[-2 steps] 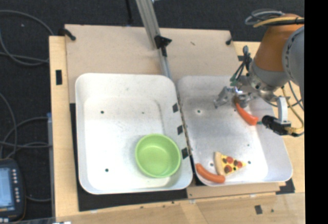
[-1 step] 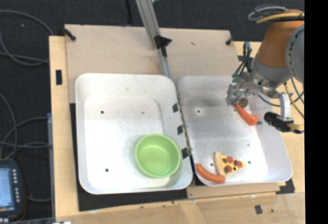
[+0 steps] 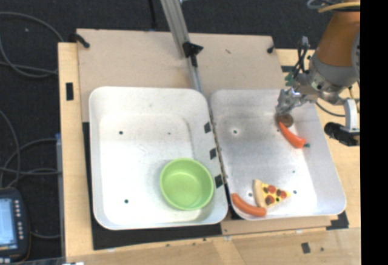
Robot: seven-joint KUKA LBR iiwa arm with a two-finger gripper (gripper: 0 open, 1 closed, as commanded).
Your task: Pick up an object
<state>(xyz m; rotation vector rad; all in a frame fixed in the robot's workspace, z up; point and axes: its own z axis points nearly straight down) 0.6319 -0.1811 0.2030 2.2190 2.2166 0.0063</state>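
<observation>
My gripper [image 3: 286,109] hangs over the far right part of the right bin [image 3: 254,148], its tip just above the upper end of an orange carrot-like toy [image 3: 293,135]. A small brown piece [image 3: 284,119] lies right under the tip. A pizza slice toy [image 3: 268,193] and a red sausage toy [image 3: 247,205] lie near the bin's front edge. A green bowl [image 3: 186,183] sits in the left bin [image 3: 121,136] at its front right.
A slanted metal pole [image 3: 176,21] rises from the back of the bench between the bins. Cables run along the bench's right side by the arm [image 3: 336,45]. Bare bin floor stretches between the carrot and the pizza slice.
</observation>
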